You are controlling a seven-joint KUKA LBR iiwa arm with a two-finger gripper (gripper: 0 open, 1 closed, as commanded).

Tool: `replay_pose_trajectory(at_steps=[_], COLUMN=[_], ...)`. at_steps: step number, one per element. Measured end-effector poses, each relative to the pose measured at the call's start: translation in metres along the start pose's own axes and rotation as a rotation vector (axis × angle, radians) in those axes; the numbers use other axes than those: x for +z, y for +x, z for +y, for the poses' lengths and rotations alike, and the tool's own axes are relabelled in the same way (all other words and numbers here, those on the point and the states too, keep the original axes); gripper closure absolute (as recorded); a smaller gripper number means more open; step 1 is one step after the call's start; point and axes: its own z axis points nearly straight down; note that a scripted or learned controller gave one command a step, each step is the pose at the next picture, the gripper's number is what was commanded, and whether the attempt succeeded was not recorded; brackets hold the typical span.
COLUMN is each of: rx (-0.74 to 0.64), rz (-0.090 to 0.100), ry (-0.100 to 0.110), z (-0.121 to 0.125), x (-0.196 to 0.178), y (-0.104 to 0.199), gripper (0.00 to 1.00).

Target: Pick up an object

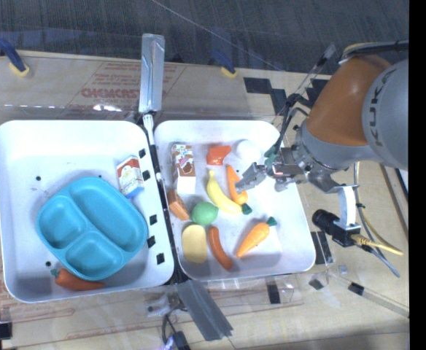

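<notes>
Overhead, we see the gripper (pixel 248 181) low in the right bin (pixel 295 233), jaws apart around an upright carrot (pixel 232 182) beside the banana (pixel 221 195). We read "KU" on the arm (pixel 359 115); the snack packet (pixel 182 160) print is too small to read.

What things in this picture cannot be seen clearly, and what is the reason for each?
- Orange item in the left bin: mostly hidden under the blue tray.
- Hand: blurred and small, so whether it touches the carrot below is unclear.
- Small carton: label too small to read.
- Arm: cut off by the right edge.
</notes>
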Motion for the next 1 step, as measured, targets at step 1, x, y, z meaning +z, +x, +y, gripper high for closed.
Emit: replay_pose_trajectory(at_steps=[1], rx=[-0.036], rz=[0.003], ry=[0.013], z=[0.0382], x=[0.1235], y=[0.0516], gripper=[0.00])
